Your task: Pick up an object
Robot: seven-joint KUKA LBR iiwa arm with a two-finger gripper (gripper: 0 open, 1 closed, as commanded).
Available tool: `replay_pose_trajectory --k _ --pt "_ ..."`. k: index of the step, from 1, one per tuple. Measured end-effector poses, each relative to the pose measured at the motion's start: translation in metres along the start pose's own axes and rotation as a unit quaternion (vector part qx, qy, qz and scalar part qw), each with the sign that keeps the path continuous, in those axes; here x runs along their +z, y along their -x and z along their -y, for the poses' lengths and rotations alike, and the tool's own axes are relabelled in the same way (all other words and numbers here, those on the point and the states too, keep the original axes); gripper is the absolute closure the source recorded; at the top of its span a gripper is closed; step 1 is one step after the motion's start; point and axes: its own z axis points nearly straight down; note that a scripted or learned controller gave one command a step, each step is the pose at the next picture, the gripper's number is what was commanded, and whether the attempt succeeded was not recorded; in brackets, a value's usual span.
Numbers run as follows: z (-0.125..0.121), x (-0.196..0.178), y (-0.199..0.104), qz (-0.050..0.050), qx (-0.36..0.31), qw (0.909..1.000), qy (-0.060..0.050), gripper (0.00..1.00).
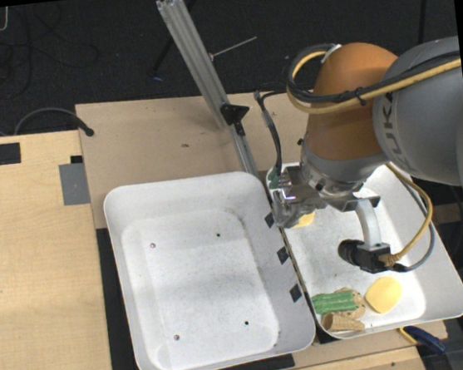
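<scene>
Arm (358,122) with an orange band reaches in from the right of the frame, its gripper (291,206) low over the upper left corner of the right bin (446,296); whether it is released or clenched cannot be told. A pale yellow piece (304,219) lies just beside the gripper. A green object (334,300), a tan object (345,320) and a yellow round object (384,294) cluster at the bin's lower edge, beside the left bin (134,209).

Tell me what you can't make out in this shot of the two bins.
- Gripper: its state is unreadable in the camera view, hidden by the wrist.
- Pale yellow thing: mostly covered by the gripper.
- Right bin: far half hidden beneath the arm.
- Tan item: too small to identify beside the green object.
</scene>
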Motion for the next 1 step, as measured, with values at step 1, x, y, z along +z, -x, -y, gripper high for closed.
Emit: replay_pose_trajectory --k 1 --pt "0.0208 0.0102 -0.0448 0.0 0.0 1.0 0.0 1.0"
